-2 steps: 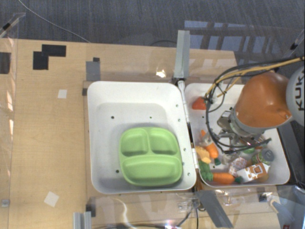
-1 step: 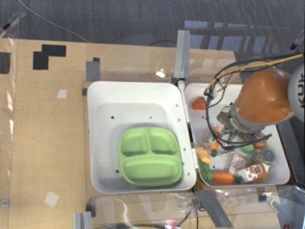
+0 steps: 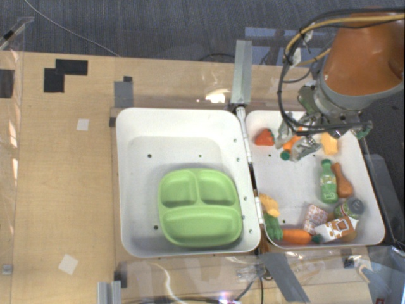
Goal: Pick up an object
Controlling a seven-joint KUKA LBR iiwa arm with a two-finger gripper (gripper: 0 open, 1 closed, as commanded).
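Observation:
My gripper (image 3: 299, 145) hangs low over the back part of the right bin (image 3: 373, 189), under the orange wrist band. A small orange and green piece (image 3: 288, 147) lies right at its tip; whether it is gripped or just beside it, I cannot tell. A red toy (image 3: 264, 137) sits to the gripper's left and a yellow block (image 3: 330, 144) to its right. Further forward lie a green bottle (image 3: 327, 181), a brown piece (image 3: 343, 180), a can (image 3: 352, 208), a pink packet (image 3: 313, 217), a small carton (image 3: 338, 228), a carrot (image 3: 295, 236) and a yellow corn piece (image 3: 269, 204).
The left bin (image 3: 145, 138) holds a green divided plate (image 3: 199, 206) toward its front. A raised rim (image 3: 248, 170) separates the two bins. Cables loop above the wrist at the back right.

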